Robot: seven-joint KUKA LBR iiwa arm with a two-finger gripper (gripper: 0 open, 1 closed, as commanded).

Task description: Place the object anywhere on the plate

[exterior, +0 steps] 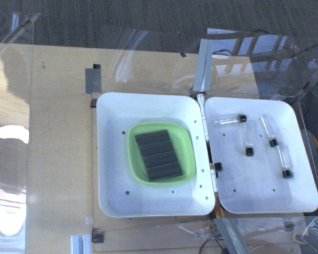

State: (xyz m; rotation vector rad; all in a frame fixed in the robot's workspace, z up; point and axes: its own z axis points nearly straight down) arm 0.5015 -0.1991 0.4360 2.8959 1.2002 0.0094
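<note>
Here's the left bin (111,194), and in it sits the green plate (135,165) with a dark ribbed block (159,155) lying flat across its middle, tilted a little. In the right bin (302,194), several clear vials with black caps (273,142) lie scattered, apart from one another. Those tubes look light, smooth and prone to rolling; a grasp across a tube's middle seems safest. As for the gripper, I cannot tell its state.
</note>
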